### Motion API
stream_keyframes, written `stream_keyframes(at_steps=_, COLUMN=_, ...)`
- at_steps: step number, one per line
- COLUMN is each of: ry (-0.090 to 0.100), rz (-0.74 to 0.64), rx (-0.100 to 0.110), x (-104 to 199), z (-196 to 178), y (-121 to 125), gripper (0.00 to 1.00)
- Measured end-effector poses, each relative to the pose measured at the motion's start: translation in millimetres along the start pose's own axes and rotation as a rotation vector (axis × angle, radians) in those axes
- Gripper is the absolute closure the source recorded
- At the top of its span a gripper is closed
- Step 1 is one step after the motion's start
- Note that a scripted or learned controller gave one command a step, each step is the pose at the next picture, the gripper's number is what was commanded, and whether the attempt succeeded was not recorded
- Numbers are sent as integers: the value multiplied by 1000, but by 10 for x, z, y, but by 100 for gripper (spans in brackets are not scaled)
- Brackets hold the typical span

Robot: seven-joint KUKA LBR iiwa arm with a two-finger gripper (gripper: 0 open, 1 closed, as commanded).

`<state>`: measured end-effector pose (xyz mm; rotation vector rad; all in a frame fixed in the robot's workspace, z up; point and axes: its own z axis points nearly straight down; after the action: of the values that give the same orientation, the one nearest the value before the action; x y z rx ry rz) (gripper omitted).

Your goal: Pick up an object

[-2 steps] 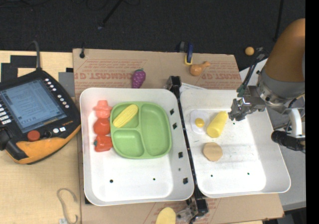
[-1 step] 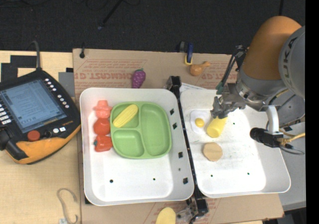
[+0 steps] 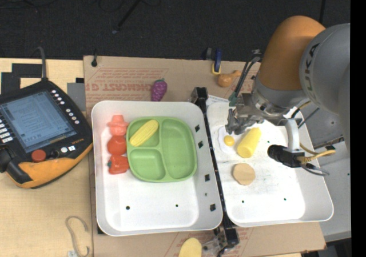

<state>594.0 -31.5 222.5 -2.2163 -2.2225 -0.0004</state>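
The tool [image 3: 237, 127] hangs over the far left part of the right bin [image 3: 320, 204], close above a yellow cylinder [image 3: 249, 142] and a small yellow ball [image 3: 229, 140]; whether it is wide or narrow cannot be told. A tan disc [image 3: 244, 173] lies nearer. The left bin [image 3: 148, 210] holds a green plate [image 3: 171, 159] bearing corn [image 3: 143, 132]

Left bin [image 3: 148, 216] and right bin [image 3: 286, 204] white. Plate [image 3: 171, 156] green, corn [image 3: 143, 132] yellow, toy [image 3: 116, 146] red with pink top. Cylinder [image 3: 248, 142] yellow, disc [image 3: 244, 173] tan. Grapes [image 3: 159, 89] purple, cardboard [image 3: 126, 79] brown with red print. Arm [image 3: 329, 67] grey, orange band.
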Motion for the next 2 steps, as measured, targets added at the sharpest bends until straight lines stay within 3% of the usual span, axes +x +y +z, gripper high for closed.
stream_keyframes(at_steps=1, ry=-1, rz=1, rx=0, x=332, z=-147, y=-2, gripper=100)
stream_keyframes(at_steps=2, ry=-2, rz=0, rx=-1, x=338, z=-132, y=49, gripper=100)
